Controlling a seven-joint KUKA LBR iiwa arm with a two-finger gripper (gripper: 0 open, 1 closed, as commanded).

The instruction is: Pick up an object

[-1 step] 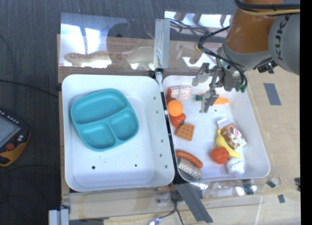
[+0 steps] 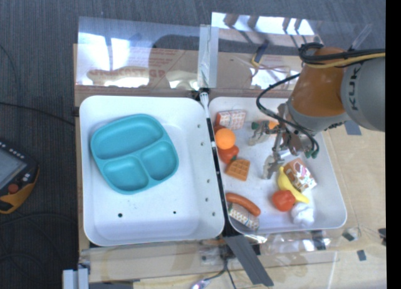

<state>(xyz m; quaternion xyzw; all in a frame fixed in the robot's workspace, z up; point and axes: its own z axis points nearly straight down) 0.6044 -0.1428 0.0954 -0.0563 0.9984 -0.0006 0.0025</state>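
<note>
My gripper [image 2: 280,156] hangs over the middle of the right bin [image 2: 332,215], its metal fingers spread open and nothing between them. Just below and right of the fingertips lie a yellow banana [image 2: 286,183] and a wrapped snack [image 2: 299,175]. A red tomato [image 2: 283,200] sits lower, with a white crumpled item [image 2: 303,215] beside it. To the left are an orange ball [image 2: 225,138], a red piece [image 2: 228,153] under it, a waffle [image 2: 238,169], a pink-checked box [image 2: 230,119], a sausage [image 2: 243,203] and a wrapped bar [image 2: 244,220].
The left bin [image 2: 100,219] holds a teal divided plate [image 2: 133,152]. A clear panel [image 2: 207,56] stands behind both bins. The grey arm with its orange band [image 2: 319,90] reaches in from the right, cables looping above it. A black device [image 2: 12,172] lies on the floor at left.
</note>
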